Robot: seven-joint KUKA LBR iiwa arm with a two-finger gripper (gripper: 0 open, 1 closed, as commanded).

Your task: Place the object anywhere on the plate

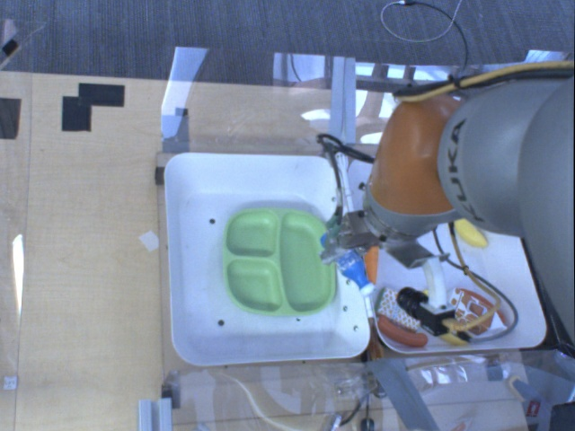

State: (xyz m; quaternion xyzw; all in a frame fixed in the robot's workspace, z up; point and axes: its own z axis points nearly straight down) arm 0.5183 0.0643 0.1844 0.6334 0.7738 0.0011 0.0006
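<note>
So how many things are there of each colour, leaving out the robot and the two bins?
Green divided plastic plate: 1
Small blue-and-white object: 1
Small orange object: 1
Rounded yellow object: 1
Red sausage-shaped object: 1
Total: 5 that I can make out; the arm covers part of the right bin.

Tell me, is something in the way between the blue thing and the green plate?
Nothing that I can see. The blue thing sits just below the gripper, right beside the right rim of the plate, and no other object lies between them.
</note>
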